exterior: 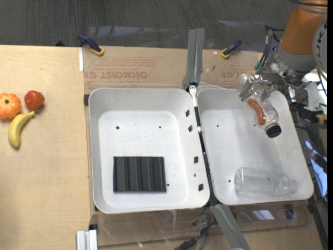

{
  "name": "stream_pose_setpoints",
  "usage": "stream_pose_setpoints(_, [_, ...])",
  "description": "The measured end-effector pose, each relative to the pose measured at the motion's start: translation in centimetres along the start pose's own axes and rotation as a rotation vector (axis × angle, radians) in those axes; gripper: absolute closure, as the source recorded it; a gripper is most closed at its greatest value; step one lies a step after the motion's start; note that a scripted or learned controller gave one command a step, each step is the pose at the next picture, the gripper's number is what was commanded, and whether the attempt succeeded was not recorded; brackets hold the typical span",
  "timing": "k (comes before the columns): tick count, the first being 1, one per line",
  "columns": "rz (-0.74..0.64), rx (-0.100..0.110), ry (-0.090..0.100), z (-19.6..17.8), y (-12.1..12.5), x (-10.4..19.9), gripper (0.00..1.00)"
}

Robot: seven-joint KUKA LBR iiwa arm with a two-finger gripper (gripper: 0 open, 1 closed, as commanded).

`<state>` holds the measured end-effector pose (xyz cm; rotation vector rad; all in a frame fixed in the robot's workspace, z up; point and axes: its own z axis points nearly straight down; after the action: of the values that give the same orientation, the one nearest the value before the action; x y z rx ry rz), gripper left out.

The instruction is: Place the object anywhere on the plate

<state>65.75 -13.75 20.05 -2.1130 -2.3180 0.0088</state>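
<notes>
A black ridged plate (139, 174) lies flat in the left bin (94, 139), toward its front. Over the far right part of the right bin (223, 119), my gripper (252, 91) is shut on the upper end of a small clear bottle (263, 116) with an orange-red inside and a black cap. The bottle hangs tilted, cap end down and toward the front right. The arm's orange band sits above it at the top right corner.
A larger clear plastic bottle (260, 183) lies on its side at the front of the right bin. A raised divider (196, 124) separates the bins. On the wooden bench at far left lie an orange (9, 106), a red fruit (34, 100) and a banana (18, 129).
</notes>
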Motion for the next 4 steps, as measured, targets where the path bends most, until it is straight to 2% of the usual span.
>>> stream_pose_setpoints(1, [-0.112, 0.0, 0.0, -1.7, -1.2, -1.2, 1.0])
stream_pose_setpoints(2, [-0.134, -0.003, 0.0, -4.5, -0.3, -0.8, 1.0])
stream_pose_setpoints(3, [-0.096, -0.002, 0.0, -7.5, 0.6, 4.5, 1.0])
stream_pose_setpoints(4, [0.018, -0.002, -0.001, -14.4, 1.3, 12.3, 1.0])
